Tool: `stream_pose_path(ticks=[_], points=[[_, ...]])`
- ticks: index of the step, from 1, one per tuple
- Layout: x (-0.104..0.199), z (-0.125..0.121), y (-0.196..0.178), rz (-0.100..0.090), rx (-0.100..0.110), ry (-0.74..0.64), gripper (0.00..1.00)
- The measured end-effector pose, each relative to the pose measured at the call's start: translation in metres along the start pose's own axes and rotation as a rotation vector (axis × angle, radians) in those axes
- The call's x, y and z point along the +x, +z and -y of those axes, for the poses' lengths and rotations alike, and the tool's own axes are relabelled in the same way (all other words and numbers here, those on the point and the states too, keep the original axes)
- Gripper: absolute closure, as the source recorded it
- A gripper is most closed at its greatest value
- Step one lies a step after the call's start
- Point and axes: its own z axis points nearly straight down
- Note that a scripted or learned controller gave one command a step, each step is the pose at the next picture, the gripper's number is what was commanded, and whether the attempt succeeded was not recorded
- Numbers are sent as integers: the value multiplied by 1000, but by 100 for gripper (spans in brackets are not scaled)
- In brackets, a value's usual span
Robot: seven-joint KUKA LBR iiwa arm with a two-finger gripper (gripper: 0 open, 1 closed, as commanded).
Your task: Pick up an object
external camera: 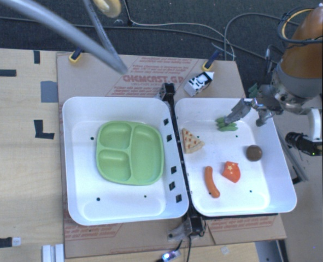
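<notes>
The arm's tool (239,113) sits low in the right bin (270,195), right at a small green toy (225,125) near the far wall; I cannot tell whether it is apart or together.

1. The green divided plastic plate (130,152) takes up the middle of the left white bin (74,162), leaving bare floor along the edges.
2. In the right white bin (279,192), the orange sausage (211,181), red piece (232,171), brown ball (253,153) and waffle wedge (191,141) lie apart, with open gaps between them.
</notes>
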Motion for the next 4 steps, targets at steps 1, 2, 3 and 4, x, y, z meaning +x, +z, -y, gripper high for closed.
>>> stream_pose_path(ticks=[1,2,3,4], points=[[-2,9,59,0,5,1,0],[2,3,121,-1,6,0,0],[7,2,184,-1,4,0,0],[8,2,171,-1,2,-1,100]])
